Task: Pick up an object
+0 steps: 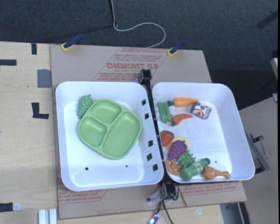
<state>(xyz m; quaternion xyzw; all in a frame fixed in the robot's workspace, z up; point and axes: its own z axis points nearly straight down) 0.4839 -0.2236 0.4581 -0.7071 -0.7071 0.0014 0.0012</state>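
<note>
The right bin [224, 125] holds toy foods along its left and front sides. An orange carrot [185, 101] and a small red and white can [200, 110] lie at the back. Green beans [164, 111] and an orange pepper [181, 119] sit beside them. Lower down are a red tomato [167, 137], purple grapes [177, 149], a green vegetable [190, 167] and an orange-brown piece [214, 173]. In the left bin [70, 139] rests a green divided plate [110, 129] with a green leafy piece [84, 105] touching its back left edge.
Both bins stand on a cardboard sheet [126, 64] held by blue and yellow clamps [72, 41] at the back. A white cable [135, 27] loops over the dark floor behind. Black clips [151, 143] run along the divider between the bins.
</note>
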